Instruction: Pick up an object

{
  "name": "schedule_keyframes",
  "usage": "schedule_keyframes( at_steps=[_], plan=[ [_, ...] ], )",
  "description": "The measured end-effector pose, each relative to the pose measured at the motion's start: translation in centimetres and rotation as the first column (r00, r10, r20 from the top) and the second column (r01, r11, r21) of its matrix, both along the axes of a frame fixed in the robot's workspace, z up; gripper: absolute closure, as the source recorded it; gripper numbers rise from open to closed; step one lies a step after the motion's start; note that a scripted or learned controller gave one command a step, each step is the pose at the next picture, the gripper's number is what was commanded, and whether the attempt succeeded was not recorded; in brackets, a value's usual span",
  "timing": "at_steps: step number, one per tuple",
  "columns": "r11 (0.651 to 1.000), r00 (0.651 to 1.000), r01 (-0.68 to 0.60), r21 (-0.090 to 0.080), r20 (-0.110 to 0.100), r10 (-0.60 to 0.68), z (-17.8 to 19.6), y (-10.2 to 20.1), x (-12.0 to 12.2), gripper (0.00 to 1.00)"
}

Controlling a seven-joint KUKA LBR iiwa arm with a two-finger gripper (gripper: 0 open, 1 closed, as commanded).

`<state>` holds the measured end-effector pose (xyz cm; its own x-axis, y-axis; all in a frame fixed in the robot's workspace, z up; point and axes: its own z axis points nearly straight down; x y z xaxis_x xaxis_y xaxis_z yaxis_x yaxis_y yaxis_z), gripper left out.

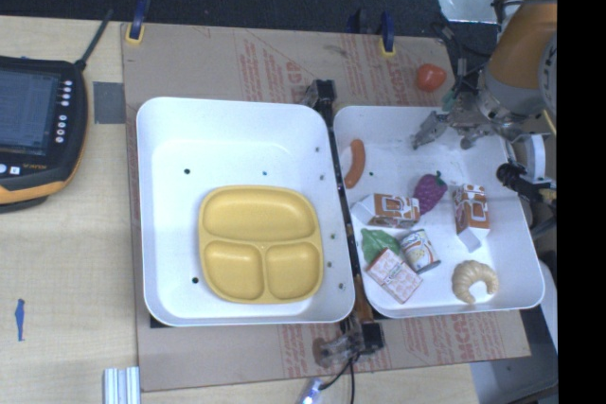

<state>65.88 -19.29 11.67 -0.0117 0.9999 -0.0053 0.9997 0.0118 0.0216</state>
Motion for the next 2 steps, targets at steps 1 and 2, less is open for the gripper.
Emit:
schedule_keyframes(
  at_steps=[1,2],
  plan=[
    [1.000,1.000,0.008,0.004,-0.027,-0.008,-2.2,0.9,-4.6,0.00],
    [1.000,1.000,0.005,0.005,-0.028,-0.005,-2.5,5.1,-4.6,0.00]
  ],
)
